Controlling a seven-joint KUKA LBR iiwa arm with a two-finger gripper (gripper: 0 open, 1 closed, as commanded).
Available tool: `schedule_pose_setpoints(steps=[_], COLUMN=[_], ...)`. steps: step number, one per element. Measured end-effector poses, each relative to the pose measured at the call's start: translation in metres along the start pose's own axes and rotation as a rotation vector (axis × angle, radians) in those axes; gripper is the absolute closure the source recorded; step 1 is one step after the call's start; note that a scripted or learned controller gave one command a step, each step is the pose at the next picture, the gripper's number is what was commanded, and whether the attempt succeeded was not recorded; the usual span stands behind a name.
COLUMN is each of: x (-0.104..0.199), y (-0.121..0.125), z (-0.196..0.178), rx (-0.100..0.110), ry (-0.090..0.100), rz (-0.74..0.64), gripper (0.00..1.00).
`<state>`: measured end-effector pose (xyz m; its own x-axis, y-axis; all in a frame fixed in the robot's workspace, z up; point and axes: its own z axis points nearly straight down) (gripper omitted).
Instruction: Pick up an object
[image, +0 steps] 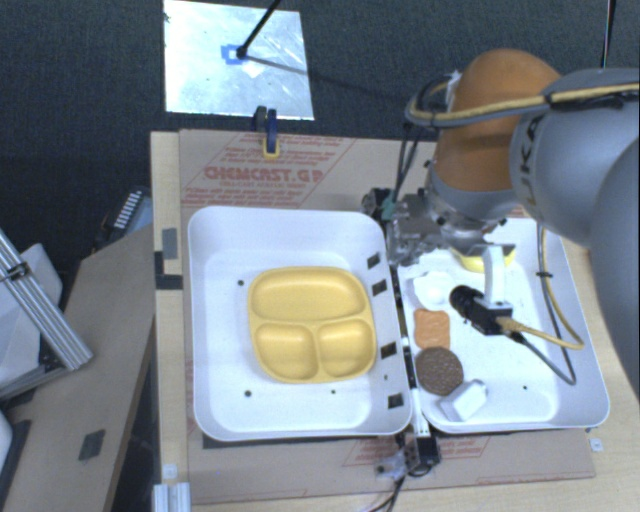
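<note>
Gripper (468, 262), mine, hangs over the right bin's (590, 395) far end, grip state indiscernible; crowded white disc (433, 290), orange square (432, 326) and brown round (438, 369) invite a missed or doubled grasp.

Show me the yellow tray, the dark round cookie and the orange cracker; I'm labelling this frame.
yellow tray (308, 322): camera view, centre ridge where the compartments meet.
dark round cookie (438, 370): camera view, middle of its top face.
orange cracker (431, 327): camera view, middle of its flat top.
</note>
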<state>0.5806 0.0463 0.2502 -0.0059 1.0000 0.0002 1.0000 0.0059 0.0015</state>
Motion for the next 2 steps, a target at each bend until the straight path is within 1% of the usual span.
schedule_pose_setpoints(steps=[1, 2], x=[0.0484, 0.0466], y=[0.0089, 0.0085], z=[-0.0002, 0.0], rx=[-0.001, 0.0], ry=[0.001, 0.0], rz=[-0.001, 0.001], gripper=[1.0, 0.0])
